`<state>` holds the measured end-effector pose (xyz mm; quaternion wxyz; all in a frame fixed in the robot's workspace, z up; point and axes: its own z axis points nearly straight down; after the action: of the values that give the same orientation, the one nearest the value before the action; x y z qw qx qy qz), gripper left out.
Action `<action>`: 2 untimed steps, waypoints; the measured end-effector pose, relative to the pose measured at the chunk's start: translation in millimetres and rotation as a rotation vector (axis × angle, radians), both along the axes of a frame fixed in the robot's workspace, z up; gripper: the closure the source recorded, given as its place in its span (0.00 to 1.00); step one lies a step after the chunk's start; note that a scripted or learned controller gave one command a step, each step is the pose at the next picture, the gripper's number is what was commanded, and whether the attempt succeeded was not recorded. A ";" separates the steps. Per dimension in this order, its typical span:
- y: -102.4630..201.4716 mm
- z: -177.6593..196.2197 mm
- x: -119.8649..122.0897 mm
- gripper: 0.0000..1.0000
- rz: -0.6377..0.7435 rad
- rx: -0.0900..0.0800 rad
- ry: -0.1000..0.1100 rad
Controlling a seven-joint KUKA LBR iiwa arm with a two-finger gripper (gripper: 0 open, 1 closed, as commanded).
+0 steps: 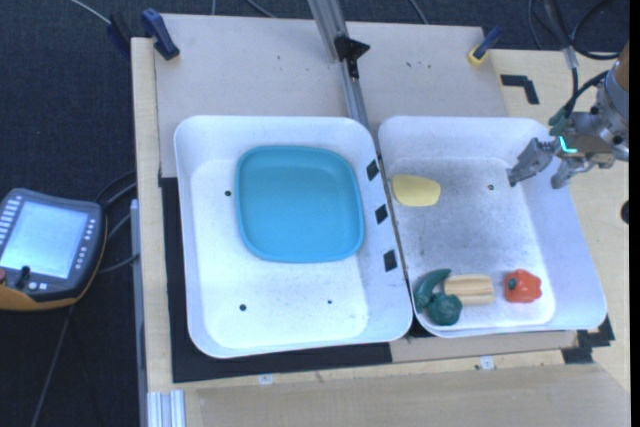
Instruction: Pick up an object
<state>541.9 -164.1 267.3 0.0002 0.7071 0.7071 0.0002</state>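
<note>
Left bin (210,315) is occupied by a blue plate (300,203). Gripper (540,168) is seen over right bin (585,265), jaws apart, nothing held. Lemon (415,190) at left wall; green veg (438,298), block (469,289), tomato (521,286) along front.
</note>
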 end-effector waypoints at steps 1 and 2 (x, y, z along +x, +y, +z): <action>0.0 0.0 0.0 0.00 0.000 0.000 0.000; 7.8 -56.5 5.0 0.00 0.001 0.001 0.005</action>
<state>547.0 -156.3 210.8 -0.0018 0.7068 0.7074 -0.0011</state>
